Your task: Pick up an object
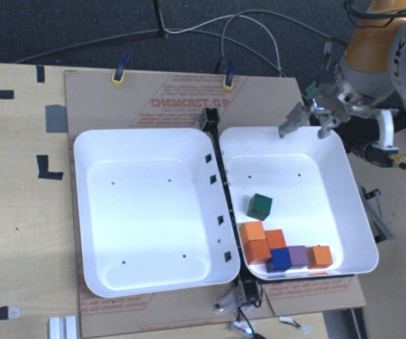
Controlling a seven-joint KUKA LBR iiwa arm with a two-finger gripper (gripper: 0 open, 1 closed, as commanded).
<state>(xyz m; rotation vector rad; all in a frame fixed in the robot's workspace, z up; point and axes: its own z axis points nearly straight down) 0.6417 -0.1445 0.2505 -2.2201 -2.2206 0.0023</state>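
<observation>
Where the bench (19,210) runs pale wood under both bins, a brown cardboard sheet (181,101) lies beneath them, held at its far edge by two yellow clamps with blue handles (120,70) (229,75), and dark carpet fills the floor beyond. Black tape marks (45,167) dot the wood well to the gripper's left. The gripper (306,121) hangs at the far rim of the right bin (358,210), fingers spread apart with nothing between them; the grey arm and its orange band (379,41) rise behind it to the right. The blocks lie well below the gripper toward the near side of the right bin: a green block (260,205) stands alone, nearest the gripper, and past it a cluster sits against the near wall, comprising an orange block (253,233) over a second orange one, a red block (275,239), a blue block (279,259), a purple block (298,255) and another orange block (320,256), all touching or just beside each other. The left bin (146,210) sits to the gripper's lower left, joined to the right bin by a black divider strip (220,196). Cables (252,30) loop across the carpet to the gripper's upper left. Nothing stands between gripper and blocks. Red print on the cardboard is partly legible, reading something like "CHICKCAST"; the finer lines cannot be read.
</observation>
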